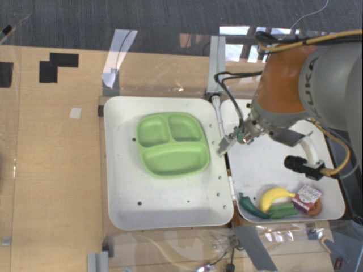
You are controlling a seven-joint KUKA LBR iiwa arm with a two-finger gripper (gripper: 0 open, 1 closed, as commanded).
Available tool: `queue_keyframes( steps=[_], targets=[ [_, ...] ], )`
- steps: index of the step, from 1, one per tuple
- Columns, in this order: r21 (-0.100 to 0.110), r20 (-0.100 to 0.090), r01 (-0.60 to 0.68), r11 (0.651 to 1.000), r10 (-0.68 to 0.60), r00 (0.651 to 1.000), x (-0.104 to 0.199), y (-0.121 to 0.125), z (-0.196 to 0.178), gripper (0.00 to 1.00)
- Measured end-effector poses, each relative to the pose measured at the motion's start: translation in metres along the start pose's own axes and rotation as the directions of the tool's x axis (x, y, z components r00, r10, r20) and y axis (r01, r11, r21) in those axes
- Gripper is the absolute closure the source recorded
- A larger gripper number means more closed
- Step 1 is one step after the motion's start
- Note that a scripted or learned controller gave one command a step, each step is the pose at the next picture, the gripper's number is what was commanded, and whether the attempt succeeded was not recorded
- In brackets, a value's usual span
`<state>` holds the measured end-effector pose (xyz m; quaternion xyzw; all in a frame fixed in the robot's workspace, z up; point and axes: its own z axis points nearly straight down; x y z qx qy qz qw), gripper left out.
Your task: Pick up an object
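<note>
Presently the end effector [233,138] hovers over the right bin's [266,169] left edge; its opening cannot be told. The banana [276,196] lies near the front edge, awaiting approach.

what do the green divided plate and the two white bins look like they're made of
Green divided plate: likely molded plastic, matte to satin, with uniform color and soft rounded compartment edges.
Left bin and right bin: probably thin formed plastic, smooth and slightly glossy, with rounded corners; painted metal can't be ruled out.
</note>
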<state>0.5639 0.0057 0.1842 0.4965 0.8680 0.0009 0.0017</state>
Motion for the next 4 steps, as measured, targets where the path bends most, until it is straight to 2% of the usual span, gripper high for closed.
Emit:
queue_keyframes(
  steps=[1,2,3,4],
  targets=[
    [0.001,-0.002,0.161,0.987,-0.161,0.987,0.041,-0.013,0.001,0.0],
    [0.0,-0.001,0.308,0.951,-0.308,0.951,0.06,0.021,0.0,0.0],
    [-0.001,0.001,0.361,0.933,-0.361,0.933,-0.017,-0.009,-0.003,0.0],
    [0.0,0.0,0.327,0.945,-0.327,0.945,-0.081,-0.046,0.088,0.0]
  ],
)
